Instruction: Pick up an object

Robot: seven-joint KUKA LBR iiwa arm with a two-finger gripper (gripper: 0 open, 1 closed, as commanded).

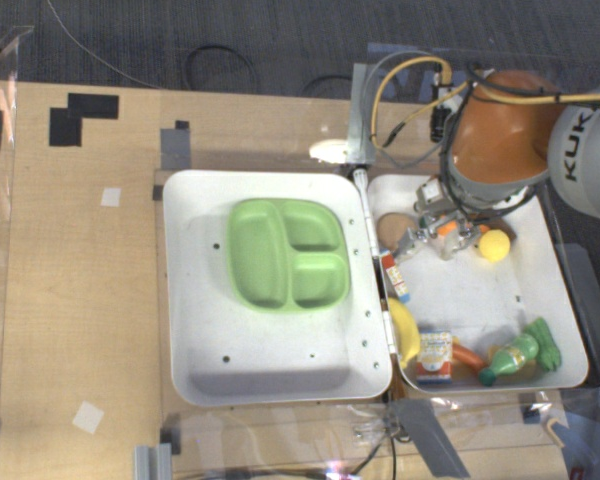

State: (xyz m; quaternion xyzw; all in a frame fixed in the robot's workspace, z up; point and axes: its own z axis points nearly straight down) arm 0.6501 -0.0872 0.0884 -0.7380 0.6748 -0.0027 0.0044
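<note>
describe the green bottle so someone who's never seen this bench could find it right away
Look in the right-hand shallow white bin, at its near right corner. The green plastic bottle lies on its side there, right of the orange carrot-like piece. It is the one green thing in that bin.

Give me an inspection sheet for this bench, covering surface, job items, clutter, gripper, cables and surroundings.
Surface: wooden bench bearing a left bin and a right bin side by side.
Job's things: in the right bin, a yellow ball, banana, small carton, carrot, green bottle, marker; a green divided plate in the left bin.
Clutter: black tape patches on the bench.
Gripper: gripper low over the right bin's far end, beside the ball; finger state unclear.
Cables: yellow cable looping by the wrist.
Surroundings: dark floor.
</note>
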